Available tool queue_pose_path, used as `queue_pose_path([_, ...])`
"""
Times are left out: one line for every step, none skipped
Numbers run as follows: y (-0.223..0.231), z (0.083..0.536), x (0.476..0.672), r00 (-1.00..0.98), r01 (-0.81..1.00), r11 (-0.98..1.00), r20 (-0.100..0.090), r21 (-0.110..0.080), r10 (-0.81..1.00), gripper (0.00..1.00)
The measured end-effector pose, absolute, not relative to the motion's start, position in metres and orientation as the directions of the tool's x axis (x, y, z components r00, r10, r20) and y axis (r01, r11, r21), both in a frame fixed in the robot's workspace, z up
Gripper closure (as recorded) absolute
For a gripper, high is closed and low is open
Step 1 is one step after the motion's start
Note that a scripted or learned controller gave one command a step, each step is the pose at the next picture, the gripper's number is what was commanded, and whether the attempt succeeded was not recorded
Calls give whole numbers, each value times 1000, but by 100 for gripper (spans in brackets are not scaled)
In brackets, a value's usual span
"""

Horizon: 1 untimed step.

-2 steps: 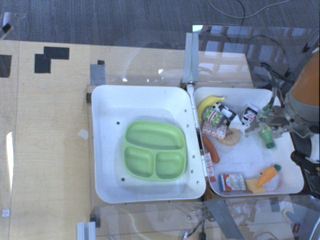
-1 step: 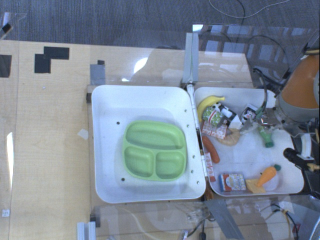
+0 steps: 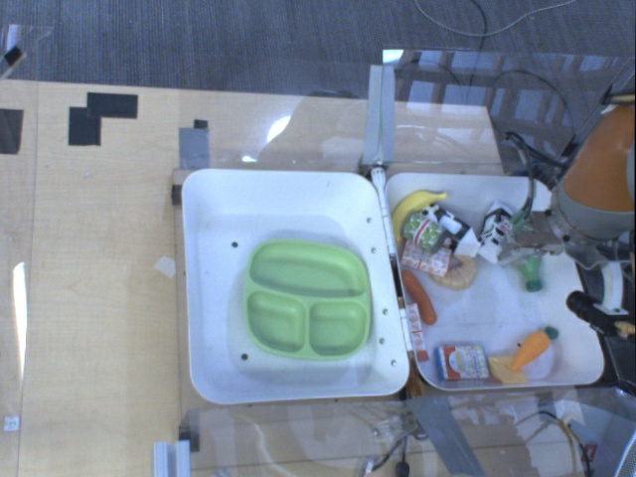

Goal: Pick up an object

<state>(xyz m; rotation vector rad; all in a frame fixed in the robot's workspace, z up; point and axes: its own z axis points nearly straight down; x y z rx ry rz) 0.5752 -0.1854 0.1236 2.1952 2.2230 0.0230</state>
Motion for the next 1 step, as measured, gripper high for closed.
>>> queue_pose_path([-186, 124, 575, -13, 1000, 13, -3, 24, 1000, 0])
